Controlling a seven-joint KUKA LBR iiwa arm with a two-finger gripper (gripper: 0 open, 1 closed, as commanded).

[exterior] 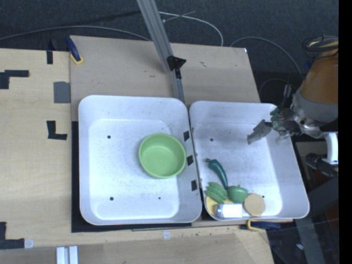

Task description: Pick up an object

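Observation:
A light green bowl [161, 155] sits upright in the left bin [99, 114], right of its middle. Small items crowd the front of the right bin [286, 164]: a dark green curved tool [218, 171], a ridged green piece [216, 192], a round green piece [238, 193], a tan disc [254, 204] and a white block [231, 209] on something yellow [210, 204]. My gripper [263, 132] hangs over the back right part of the right bin, well above and behind that cluster. I see nothing held in it.
A grey slanted pole [157, 29] runs from the top of the view down to the bins' shared wall [190, 142]. Cables [192, 21] lie on the dark floor behind. The wooden bench [33, 147] spreads to the left, with black tape marks.

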